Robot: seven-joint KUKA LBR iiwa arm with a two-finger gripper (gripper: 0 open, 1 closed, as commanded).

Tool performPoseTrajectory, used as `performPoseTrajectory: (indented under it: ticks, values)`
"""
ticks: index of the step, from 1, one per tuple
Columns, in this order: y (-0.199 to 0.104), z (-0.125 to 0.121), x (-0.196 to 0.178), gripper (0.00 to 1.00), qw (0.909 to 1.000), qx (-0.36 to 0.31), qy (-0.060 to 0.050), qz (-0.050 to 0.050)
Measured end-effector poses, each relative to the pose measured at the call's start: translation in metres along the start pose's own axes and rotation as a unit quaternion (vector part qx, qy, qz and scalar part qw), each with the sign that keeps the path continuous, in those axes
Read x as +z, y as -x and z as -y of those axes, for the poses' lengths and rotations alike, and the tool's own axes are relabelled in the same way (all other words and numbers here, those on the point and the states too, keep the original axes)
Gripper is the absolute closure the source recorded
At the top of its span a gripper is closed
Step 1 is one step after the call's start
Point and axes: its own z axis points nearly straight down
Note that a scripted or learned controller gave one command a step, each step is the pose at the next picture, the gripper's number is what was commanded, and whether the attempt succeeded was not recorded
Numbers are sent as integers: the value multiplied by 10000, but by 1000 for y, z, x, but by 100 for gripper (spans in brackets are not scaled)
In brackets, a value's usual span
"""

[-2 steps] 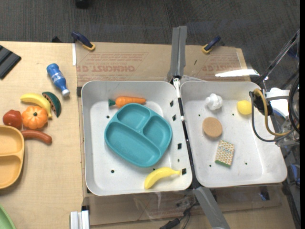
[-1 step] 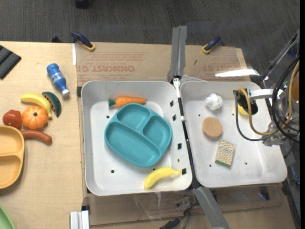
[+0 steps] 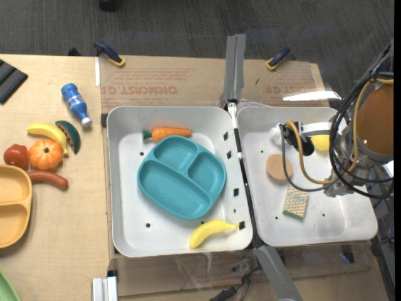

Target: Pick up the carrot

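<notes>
Over the right bin [image 3: 313, 227], the arm [image 3: 374, 121] is hanging with its claw [image 3: 339, 182] tucked under the wrist and cables; I am not able to tell whether the claw is open or closed. The carrot [image 3: 170, 132] is lying in the left bin [image 3: 125, 187], close to the far wall and lengthwise along it, touching or just short of the far rim of the teal plate [image 3: 182, 176]. Claw and carrot are sitting well apart, in separate bins. Risks, as I am judging them: the claw landing on the plate rim or the bin wall instead of astride the carrot, the slot between them being narrow; the smooth, tapered carrot rolling or slipping out on closing. The banana [image 3: 213, 232] is lying at the near side, posing no hindrance.
</notes>
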Motion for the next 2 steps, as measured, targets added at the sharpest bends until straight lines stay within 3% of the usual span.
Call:
performPoseTrajectory:
  ticks: [1, 2]
  values:
    - [-4, -65, -101, 100, 10000, 50, -15, -38]
    - [-5, -50, -50, 100, 10000, -19, -9, -14]
